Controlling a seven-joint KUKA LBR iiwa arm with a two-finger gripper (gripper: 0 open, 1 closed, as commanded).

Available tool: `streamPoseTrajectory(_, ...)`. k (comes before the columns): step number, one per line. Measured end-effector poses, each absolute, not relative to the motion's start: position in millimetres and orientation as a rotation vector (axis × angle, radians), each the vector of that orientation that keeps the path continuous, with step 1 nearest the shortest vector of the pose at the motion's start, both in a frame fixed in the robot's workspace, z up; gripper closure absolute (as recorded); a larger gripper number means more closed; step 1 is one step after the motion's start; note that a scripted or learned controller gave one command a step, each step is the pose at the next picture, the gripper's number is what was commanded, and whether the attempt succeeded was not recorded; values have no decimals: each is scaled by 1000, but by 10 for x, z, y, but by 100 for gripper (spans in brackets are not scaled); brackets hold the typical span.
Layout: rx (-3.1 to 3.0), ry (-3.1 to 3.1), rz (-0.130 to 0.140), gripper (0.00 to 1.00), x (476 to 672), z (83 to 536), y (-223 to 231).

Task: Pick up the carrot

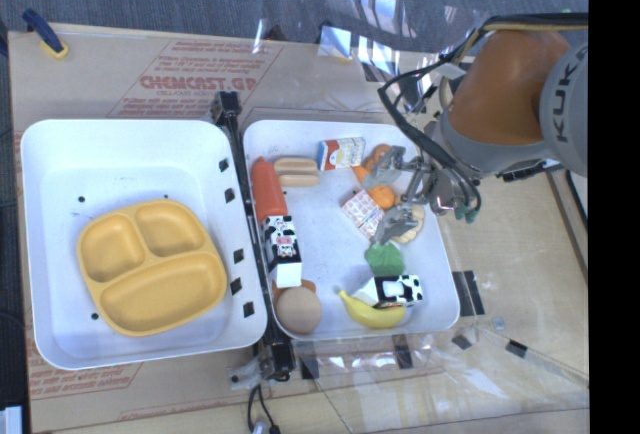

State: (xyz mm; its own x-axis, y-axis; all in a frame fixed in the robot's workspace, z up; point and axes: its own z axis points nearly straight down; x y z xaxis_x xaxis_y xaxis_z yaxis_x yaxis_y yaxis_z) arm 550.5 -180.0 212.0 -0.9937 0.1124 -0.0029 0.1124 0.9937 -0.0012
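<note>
Yellow banana point(372, 310) lies at the lower edge of the right bin point(330, 267), with an egg point(298, 310) to its left. Higher up, right of centre, the gripper point(400, 212) hangs over the carrot point(380, 196); whether its fingers are apart cannot be told. Left of them lies a red tube point(267, 187).

red "CHEMCAST GP" on bench paper point(190, 82), "KU" on arm point(560, 102)

The arm point(510, 102) is reaching in from the right, its wrist angling down-left, with the gripper point(400, 190) hanging low.
</note>
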Motion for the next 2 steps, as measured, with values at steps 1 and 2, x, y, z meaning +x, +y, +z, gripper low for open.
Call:
streamPoseTrajectory(1,437,3113,0,0,5845,1397,-2076)
streamPoseTrajectory(2,447,3109,-2,0,6305,915,-2098)
